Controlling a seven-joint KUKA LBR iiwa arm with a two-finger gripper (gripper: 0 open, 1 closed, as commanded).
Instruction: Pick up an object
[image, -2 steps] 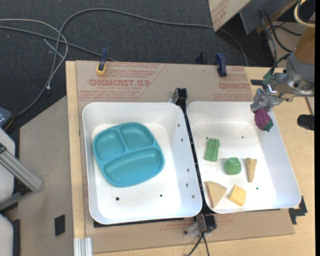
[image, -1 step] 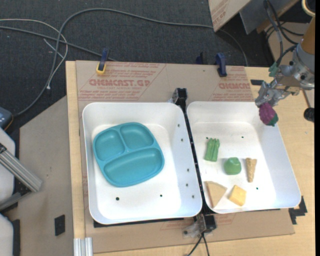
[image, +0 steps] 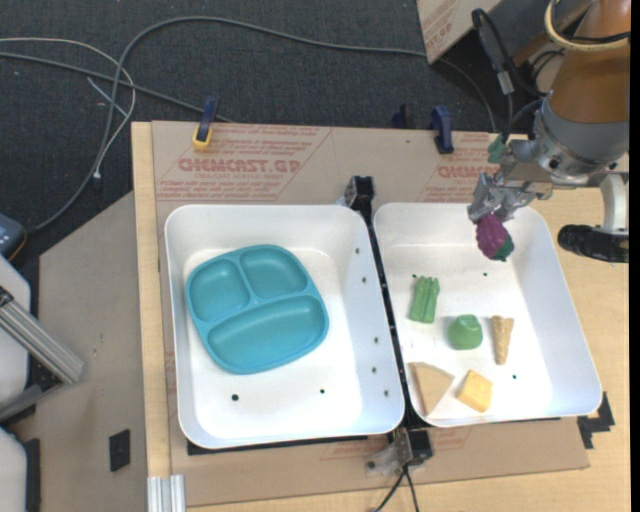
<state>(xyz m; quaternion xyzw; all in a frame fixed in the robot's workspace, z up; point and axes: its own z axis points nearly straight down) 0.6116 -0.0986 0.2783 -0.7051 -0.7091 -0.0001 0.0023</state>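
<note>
Purple piece (image: 494, 239) upright, lengthwise beneath pincer (image: 490, 214)

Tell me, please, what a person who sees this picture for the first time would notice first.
The eye goes first to the teal divided plate, lying alone in the left bin. Next comes the grey and orange arm at the upper right, whose gripper hangs over the far part of the right bin with a purple object between its fingers. Below it lie small food toys: a green piece, a green round one and a yellow block.
</note>
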